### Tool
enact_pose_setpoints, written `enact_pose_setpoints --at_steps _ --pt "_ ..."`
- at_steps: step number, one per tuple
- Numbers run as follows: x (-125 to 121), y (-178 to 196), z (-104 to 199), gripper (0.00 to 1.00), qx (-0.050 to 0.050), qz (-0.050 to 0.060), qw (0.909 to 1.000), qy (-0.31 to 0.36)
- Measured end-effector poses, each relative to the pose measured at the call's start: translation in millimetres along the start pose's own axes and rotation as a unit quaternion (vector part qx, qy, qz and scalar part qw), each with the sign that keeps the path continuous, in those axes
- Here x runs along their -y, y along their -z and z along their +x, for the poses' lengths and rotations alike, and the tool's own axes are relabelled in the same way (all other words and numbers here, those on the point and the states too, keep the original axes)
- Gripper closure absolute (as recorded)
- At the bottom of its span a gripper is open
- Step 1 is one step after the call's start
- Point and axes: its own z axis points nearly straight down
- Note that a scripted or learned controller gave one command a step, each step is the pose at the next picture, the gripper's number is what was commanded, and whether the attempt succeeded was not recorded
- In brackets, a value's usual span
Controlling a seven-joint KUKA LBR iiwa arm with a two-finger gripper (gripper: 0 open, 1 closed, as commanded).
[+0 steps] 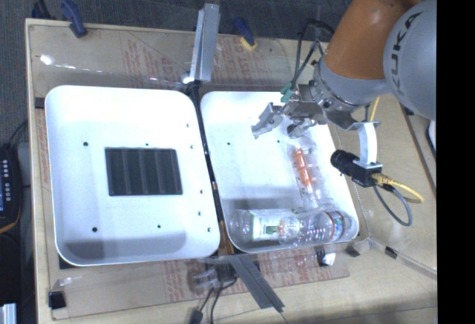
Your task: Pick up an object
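Over the far part of the right bin, near its far right corner, the gripper hangs below the grey wrist with its metal fingers spread apart and nothing between them; one finger reaches out toward the bin's middle, the other sits closer to the wrist. Just nearer the camera than the fingers, a clear plastic bottle with an orange inner part lies lengthwise along the bin's right side, its far end close under the gripper, though whether they touch cannot be told. Along the near edge of the same bin lies a second clear plastic bottle with a green-and-white label, on its side, running from the near left part to the near right corner, where it meets the near end of the first bottle. Behind the gripper the arm rises toward the right, with its orange band above the wrist, and a black connector with a yellow cable hangs beside the bin's right rim. The left bin holds a dark ribbed rectangular pad lying flat near its middle. A metal bar stands at the far edge where the 2 bins meet.
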Motion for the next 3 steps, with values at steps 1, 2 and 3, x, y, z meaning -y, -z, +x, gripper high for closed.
enact_pose_setpoints --at_steps 1,2,3 --pt "-21 -47 -76 0.00 0.001 0.000 0.9993 -0.036" --pt "-19 -51 -76 0.00 -0.001 0.001 0.9991 0.043" --pt "-25 -71 -84 0.00 -0.001 0.000 0.9943 0.106"
